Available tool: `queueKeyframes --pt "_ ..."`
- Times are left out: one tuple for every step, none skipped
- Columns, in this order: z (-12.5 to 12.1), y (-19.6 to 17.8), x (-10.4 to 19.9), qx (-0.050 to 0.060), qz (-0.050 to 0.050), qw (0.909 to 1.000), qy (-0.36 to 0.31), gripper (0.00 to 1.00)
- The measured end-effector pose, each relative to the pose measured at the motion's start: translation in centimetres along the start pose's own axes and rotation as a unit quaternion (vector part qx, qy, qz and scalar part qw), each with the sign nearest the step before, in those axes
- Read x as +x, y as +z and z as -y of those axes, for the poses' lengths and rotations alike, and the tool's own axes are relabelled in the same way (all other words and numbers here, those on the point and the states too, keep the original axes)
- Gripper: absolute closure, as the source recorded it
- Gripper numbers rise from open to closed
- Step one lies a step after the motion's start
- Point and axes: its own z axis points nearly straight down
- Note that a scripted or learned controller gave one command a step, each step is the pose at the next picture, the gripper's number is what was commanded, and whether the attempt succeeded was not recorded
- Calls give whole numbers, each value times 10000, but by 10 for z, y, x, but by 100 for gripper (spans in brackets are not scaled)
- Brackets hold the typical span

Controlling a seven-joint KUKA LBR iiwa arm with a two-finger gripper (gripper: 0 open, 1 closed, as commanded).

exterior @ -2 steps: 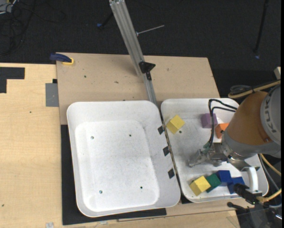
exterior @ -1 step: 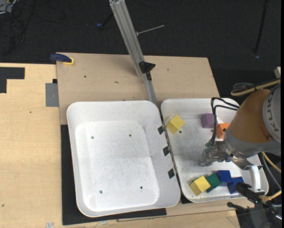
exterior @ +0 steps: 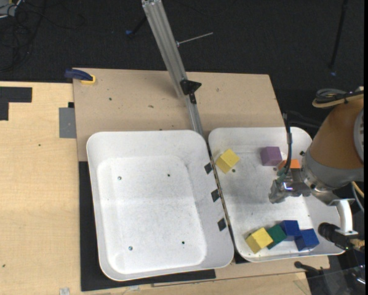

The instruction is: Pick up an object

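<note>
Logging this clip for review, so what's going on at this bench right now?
The arm reaches in from the right over the right bin. Its claw hangs above bare bin floor, between the purple block and a cluster at the near edge: a yellow block, a green block and two blue blocks. Another yellow block lies by the divider. Nothing appears lifted. The left bin sits alongside.
</note>
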Motion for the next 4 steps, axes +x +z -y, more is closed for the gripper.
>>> queueKeyframes --pt "-10 -57 -5 -8 3 10000 2 100" --pt "-10 -83 -6 9 -2 10000 -2 100" --pt "-18 -72 51 28 -18 10000 -17 100" --pt "-22 -73 114 31 -20 10000 -24 100"
